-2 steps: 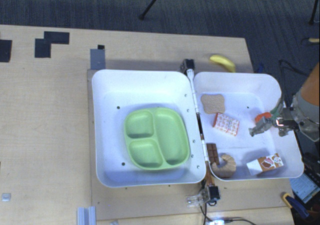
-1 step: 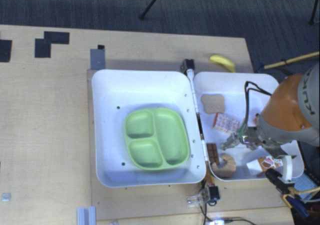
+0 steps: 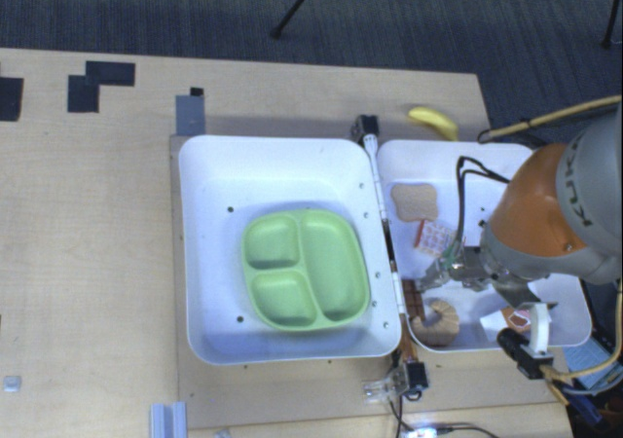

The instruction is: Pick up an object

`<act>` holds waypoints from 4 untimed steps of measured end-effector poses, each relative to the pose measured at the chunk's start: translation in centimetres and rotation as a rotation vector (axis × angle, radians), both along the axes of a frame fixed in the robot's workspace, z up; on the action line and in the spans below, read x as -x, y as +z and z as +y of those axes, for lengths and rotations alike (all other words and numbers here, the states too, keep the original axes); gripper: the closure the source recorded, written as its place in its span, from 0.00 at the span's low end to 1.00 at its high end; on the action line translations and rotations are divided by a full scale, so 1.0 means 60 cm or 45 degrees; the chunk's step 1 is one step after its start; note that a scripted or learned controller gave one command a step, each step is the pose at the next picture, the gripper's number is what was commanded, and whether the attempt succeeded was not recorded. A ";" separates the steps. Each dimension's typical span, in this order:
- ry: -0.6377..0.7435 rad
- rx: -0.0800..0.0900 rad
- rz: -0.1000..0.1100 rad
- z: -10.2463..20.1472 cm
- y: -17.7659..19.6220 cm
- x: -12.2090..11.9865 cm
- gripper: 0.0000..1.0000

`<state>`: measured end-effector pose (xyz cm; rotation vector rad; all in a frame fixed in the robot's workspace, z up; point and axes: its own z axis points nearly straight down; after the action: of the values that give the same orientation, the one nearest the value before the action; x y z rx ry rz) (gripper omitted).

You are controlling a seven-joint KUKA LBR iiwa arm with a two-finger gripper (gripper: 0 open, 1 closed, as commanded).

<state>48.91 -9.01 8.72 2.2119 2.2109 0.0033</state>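
Note:
My gripper (image 3: 443, 271) hangs low over the right bin (image 3: 574, 329), near its left wall. Just above it lies a small red-and-white packet (image 3: 433, 235). A tan flat piece (image 3: 416, 200) rests further back in the same bin. A brown round object (image 3: 438, 322) sits just below the gripper at the bin's front left corner. A red-and-white small item (image 3: 526, 317) lies at the front, partly under the arm's wrist. The orange band (image 3: 533, 214) and grey arm cover the middle right of this bin.
The left bin (image 3: 209, 232) holds a green divided plate (image 3: 305, 269). A yellow banana (image 3: 433, 121) lies on the bench behind the right bin. A black clamp (image 3: 366, 127) sits at the divider's far end, and cables run along the front right.

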 end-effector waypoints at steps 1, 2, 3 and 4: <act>0.003 -0.006 0.006 -0.152 -0.002 -0.057 0.00; 0.006 -0.010 0.004 -0.035 -0.001 0.000 0.00; 0.009 -0.008 -0.002 -0.036 0.018 -0.003 1.00; 0.007 -0.009 0.006 -0.106 0.000 -0.080 1.00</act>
<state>53.71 -15.39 8.71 2.2119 2.2229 0.0063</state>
